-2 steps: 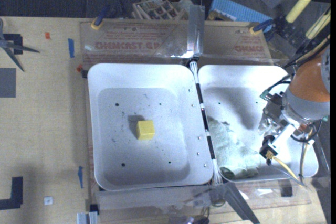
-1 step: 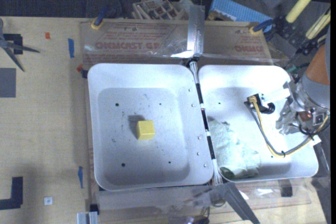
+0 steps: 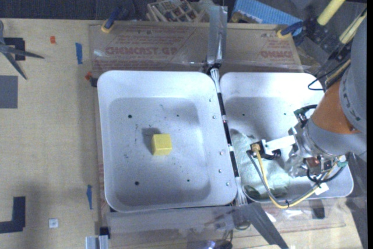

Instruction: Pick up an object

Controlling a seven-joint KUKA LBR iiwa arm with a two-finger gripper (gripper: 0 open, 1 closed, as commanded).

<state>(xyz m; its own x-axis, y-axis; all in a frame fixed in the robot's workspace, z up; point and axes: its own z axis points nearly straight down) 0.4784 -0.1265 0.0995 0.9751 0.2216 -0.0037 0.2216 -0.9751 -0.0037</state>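
A small yellow block [image 3: 162, 144] lies near the middle of the left white bin [image 3: 116, 96], casting a short shadow to its left. My gripper [image 3: 296, 164] is down in the near right part of the right white bin [image 3: 262, 90], below the orange-banded wrist, far from the yellow block. The wrist and cabling hide what lies under the gripper. A pale, glassy-looking patch [image 3: 252, 173] shows on the right bin's floor just left of the gripper; I cannot tell what it is.
The ridge [image 3: 221, 125] between the two bins runs down the middle. Behind the bins stands a clear panel [image 3: 151, 46] with red lettering. The wooden bench [image 3: 46, 125] spreads to the left, with blue tape marks and a few small dark items.
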